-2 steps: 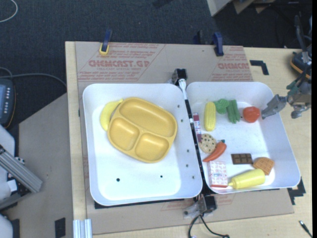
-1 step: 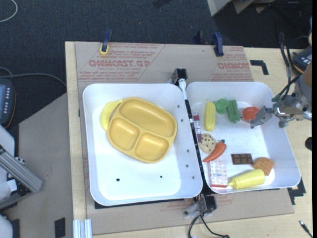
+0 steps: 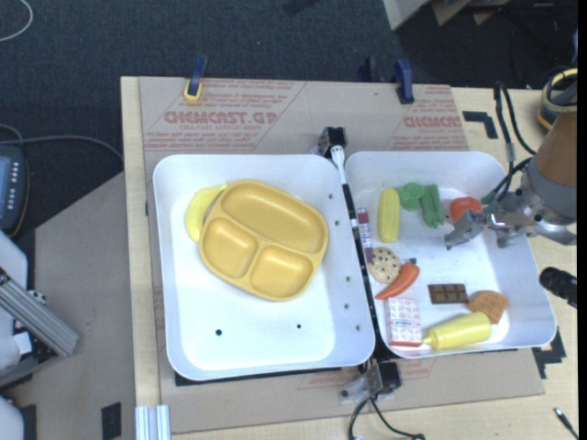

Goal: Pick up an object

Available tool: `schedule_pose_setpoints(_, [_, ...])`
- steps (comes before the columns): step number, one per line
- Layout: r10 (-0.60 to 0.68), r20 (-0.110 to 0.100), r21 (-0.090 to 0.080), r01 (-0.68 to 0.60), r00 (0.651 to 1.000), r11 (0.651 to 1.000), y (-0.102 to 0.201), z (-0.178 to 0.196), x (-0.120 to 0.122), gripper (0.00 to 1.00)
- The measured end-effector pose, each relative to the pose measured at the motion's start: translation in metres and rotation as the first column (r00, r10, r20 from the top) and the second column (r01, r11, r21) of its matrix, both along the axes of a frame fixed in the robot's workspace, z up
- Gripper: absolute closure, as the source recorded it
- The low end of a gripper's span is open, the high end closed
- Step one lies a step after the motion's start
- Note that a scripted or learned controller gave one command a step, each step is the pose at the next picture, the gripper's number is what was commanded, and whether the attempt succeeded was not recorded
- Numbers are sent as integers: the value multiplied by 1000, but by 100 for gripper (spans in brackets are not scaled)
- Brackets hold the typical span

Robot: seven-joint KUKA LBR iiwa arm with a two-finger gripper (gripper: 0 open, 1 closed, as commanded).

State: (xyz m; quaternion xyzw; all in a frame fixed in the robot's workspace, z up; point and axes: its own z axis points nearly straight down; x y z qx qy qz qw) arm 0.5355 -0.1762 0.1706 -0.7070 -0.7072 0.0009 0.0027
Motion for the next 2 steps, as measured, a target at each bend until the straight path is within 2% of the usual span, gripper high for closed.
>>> schedule_pose_setpoints(1, [0, 0, 0, 0, 1000, 1000, 2, -61, 7, 0])
schedule_pose_setpoints(2, [0, 2, -1, 0, 1000, 1000, 3, -87, 6, 0])
